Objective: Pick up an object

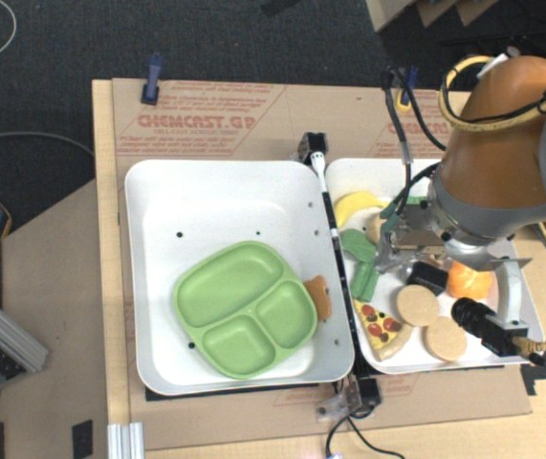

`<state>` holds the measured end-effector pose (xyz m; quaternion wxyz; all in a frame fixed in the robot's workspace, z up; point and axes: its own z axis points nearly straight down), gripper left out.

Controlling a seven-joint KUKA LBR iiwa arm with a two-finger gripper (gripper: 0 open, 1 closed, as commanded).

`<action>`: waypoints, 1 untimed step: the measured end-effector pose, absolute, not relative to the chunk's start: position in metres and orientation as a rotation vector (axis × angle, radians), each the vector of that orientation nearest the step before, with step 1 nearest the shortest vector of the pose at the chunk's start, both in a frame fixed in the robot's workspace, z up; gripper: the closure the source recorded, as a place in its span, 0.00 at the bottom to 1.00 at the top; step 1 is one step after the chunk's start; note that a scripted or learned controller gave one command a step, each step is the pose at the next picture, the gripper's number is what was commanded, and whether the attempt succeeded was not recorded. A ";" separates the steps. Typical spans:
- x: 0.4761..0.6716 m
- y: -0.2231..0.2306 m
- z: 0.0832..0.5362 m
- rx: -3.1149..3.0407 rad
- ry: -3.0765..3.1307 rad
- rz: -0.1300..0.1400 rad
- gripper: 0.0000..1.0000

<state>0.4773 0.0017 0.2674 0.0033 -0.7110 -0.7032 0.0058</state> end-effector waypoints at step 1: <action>0.478 0.064 0.233 -2.211 -2.223 0.006 1.00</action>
